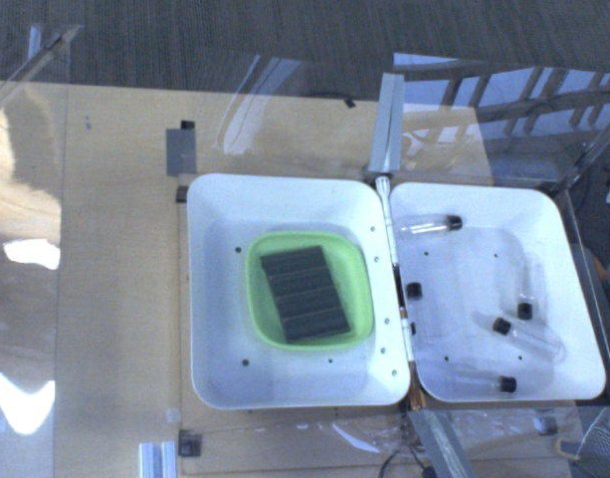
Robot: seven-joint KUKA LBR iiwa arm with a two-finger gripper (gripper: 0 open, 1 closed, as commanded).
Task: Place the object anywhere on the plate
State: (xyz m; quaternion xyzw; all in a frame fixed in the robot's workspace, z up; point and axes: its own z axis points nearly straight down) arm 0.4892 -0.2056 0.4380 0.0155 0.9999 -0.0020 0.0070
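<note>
So, the gripper's jaws: we honestly can't tell how far open they are or whether they've got hold of anything, so we're not calling it either way. For the same reason, we can't say where the block lies relative to them.

We can't make out any readable writing, brands or labels on anything here.

The green plate [356,267] sits roughly in the middle of the left bin [215,297]. On it lies a dark grey block [305,294] with ridges running across its top. It's flat on the plate, turned a bit askew to the bin's edges, and well inside the plate's rim all round.

The right bin [558,267] has a scatter of clear tubes with black caps. One tube [431,226] lies near the top left corner, another [524,297] is towards the right side, a third [518,335] lies at a slant just below that, and a fourth [479,378] is along the bottom. There's also a small black cap [413,291] close to the left wall. All of these are well apart from the plate.
</note>
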